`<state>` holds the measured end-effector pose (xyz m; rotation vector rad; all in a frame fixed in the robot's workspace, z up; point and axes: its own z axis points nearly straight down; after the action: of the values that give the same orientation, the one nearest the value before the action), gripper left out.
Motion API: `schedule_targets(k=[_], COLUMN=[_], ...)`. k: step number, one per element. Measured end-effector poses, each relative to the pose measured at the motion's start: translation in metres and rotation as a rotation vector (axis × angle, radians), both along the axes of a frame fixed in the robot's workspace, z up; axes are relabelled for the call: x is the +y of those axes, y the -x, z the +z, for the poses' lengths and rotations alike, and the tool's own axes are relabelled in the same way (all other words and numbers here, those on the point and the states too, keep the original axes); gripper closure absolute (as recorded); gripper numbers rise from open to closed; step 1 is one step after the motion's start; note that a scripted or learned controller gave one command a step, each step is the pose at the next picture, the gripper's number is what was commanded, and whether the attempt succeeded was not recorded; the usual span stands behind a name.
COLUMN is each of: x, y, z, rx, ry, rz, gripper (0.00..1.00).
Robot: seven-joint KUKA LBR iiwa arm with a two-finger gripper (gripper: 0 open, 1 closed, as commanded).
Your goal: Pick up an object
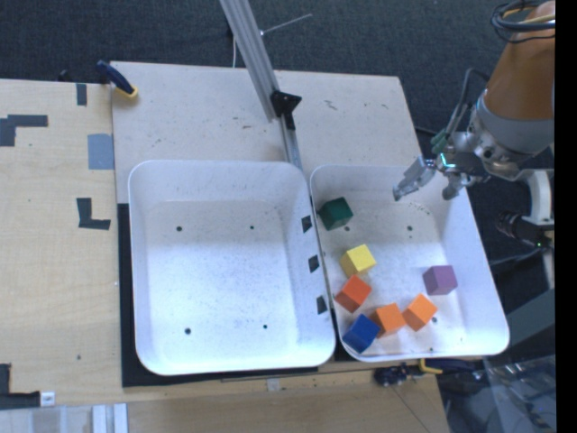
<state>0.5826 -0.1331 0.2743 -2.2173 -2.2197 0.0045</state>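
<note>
**Arm poised over the right bin, before any pick**

You see the arm [518, 79] reaching in from 3 o'clock, its gripper [431, 179] hanging over the upper part of the right bin [478, 269]. Nothing lies between the jaws, and whether they stand open or closed you cannot tell at this slant. The step in hand looks like the approach: no block is yet chosen or touched.

The candidates all lie in the right bin. From the bin's middle, the green block [336, 213] sits toward 11 o'clock, the yellow block [359, 259] toward 9, and the purple block [439, 280] toward 4, standing apart from the rest. A cluster crowds the 6 to 7 o'clock edge: three orange blocks [353, 291] [389, 318] [420, 312] and a blue block [361, 332].

Your next move likely calls for descending on an isolated block; the green or purple one offers room beside it.

The left bin [144, 269] rests on a pale counter [180, 106] bearing tape marks.
</note>
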Motion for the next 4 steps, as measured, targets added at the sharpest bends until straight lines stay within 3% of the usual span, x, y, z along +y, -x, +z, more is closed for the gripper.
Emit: schedule_targets(k=[1,4], x=[0.0,0.012], y=[-0.001,0.012], z=[0.002,-0.164], rx=[-0.004,0.0], ry=[0.001,0.001], rz=[0.001,0.0], gripper=[0.0,0.0])
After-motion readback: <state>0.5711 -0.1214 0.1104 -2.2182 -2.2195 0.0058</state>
